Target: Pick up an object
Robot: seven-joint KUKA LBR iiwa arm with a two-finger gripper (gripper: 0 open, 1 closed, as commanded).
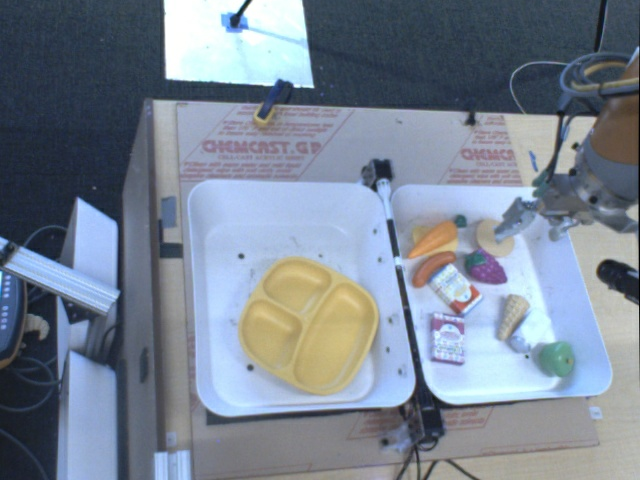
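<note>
Currently the end effector (518,218), finger state unclear, hovers above a pale round disc (492,236) in the right bin (585,298), crowded by carrot (434,238), sausage (433,267) and purple grapes (487,267).

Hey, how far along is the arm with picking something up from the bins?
Nothing looks picked yet: the toys, like the orange carrot and green apple, lie in the right white bin. The hand sits over that bin's upper part, near the round beige piece. Grasping and lifting remain.

arm (610,158) cut off at right edge, tool (515,218) fingers' state unclear, box labels unreadable
</note>
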